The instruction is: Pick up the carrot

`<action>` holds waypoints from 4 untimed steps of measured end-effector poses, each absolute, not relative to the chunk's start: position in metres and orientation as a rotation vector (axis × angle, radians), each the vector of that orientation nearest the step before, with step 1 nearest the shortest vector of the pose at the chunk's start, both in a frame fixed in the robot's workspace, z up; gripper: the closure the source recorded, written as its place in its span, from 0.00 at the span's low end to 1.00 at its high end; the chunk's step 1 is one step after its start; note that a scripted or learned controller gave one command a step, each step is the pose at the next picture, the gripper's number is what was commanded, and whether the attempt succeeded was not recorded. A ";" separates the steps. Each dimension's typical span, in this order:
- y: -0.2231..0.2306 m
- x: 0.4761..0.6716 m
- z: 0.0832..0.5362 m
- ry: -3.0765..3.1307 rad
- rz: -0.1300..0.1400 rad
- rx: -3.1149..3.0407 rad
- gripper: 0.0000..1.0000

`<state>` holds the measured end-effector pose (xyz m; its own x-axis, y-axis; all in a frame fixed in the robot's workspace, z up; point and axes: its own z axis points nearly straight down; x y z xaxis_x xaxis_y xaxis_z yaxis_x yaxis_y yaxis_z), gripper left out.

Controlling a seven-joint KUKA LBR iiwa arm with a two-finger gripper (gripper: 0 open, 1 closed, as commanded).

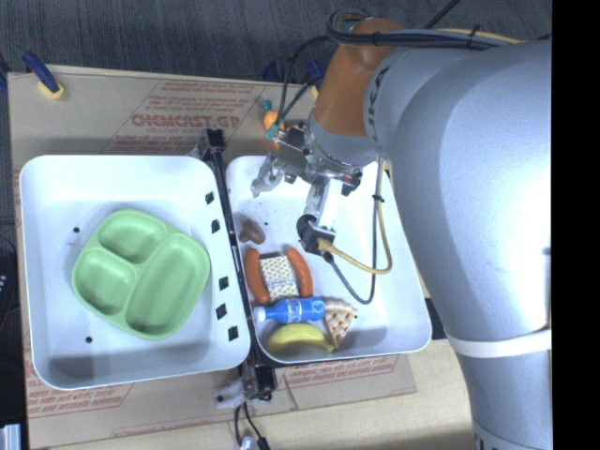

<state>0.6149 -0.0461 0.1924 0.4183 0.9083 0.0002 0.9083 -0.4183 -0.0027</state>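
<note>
Camera view from above is showing the KUKA arm's end effector (292,174) hanging over the far end of the right bin (405,293) on the table, its opening or closing impossible to tell from this angle. What is looking like the carrot (253,277) is lying mid-bin beside a checkered cracker (277,272), with a near-identical orange stick (298,270) flanking the other side. A grab risks going wrong here, with the program possibly taking the lookalike or nudging the crowded blue bottle (292,309) and banana (298,338).
</note>
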 end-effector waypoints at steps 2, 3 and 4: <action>-0.090 0.618 0.097 -1.908 0.004 -2.493 0.00; -0.099 0.591 0.091 -1.495 0.009 -2.756 0.00; -0.050 0.596 0.192 -1.512 0.003 -2.750 0.00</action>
<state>0.5955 -0.0504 0.1921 0.5359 0.8443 0.0002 0.8443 -0.5359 -0.0038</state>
